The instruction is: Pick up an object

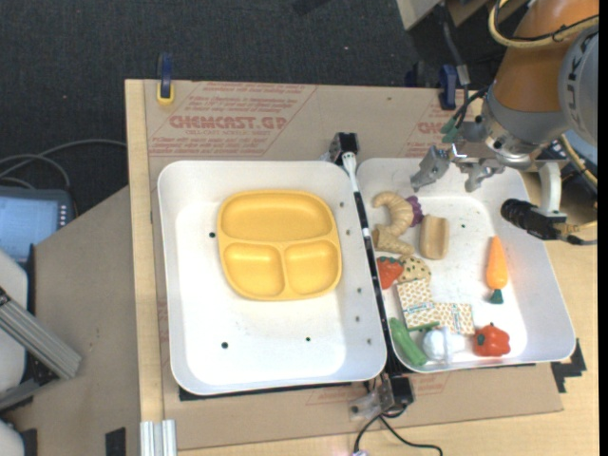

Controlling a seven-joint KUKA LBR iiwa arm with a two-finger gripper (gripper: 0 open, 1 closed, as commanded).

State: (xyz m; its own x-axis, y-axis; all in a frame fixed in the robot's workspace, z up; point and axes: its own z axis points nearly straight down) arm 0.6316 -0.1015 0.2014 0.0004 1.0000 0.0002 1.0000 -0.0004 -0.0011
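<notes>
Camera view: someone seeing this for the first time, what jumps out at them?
First the yellow divided plate, alone in the left bin. Then the toy food crowded in the right bin: an orange carrot near its right side, a red tomato at the near corner. The gripper hangs open over that bin's far edge, holding nothing.

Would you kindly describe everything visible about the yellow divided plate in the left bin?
The yellow divided plate is a rounded rectangle that looks like smooth matte plastic, moulded with three wells: one wide well along the far side and two smaller ones side by side nearer the camera. All three wells look bare. It lies flat and upright on the floor of the left bin, towards the bin's far half and roughly centred across it, well apart from the rim. Nothing else touches it.
</notes>
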